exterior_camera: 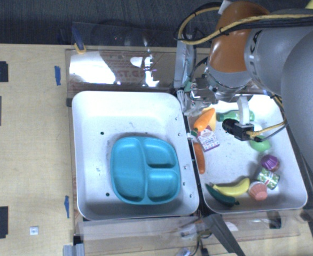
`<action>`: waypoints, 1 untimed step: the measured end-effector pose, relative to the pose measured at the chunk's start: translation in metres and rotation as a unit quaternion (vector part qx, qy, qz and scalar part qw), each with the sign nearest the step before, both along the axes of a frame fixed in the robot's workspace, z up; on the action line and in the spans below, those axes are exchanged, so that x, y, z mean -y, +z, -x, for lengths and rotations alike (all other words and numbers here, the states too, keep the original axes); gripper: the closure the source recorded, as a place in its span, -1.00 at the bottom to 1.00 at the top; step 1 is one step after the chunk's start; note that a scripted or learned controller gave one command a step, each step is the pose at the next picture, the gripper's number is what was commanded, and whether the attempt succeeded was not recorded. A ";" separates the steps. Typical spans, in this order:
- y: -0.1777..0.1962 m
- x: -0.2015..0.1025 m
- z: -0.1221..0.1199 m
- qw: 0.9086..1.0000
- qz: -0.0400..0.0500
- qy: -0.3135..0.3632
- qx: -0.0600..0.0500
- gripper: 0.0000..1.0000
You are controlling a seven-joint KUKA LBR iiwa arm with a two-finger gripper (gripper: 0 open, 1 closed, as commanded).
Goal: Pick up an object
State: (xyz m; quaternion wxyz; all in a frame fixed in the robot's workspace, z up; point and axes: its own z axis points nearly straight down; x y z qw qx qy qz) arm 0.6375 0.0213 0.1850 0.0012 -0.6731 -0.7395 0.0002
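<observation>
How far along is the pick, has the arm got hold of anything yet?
Done: the arm has reached over the right bin, with the gripper near its upper left corner, above the orange carrot-like piece. In hand: nothing visibly held; the view does not settle the grasp. Left: securing and lifting an object. The banana lies in the right bin, the blue divided tray in the left bin.

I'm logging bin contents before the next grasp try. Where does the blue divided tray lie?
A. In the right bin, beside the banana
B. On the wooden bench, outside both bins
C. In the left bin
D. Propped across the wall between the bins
C: the blue divided tray lies flat inside the left bin, while the banana lies in the right bin.
</observation>
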 end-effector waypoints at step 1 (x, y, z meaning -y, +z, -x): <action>0.015 0.014 0.025 0.986 0.000 0.167 0.001 1.00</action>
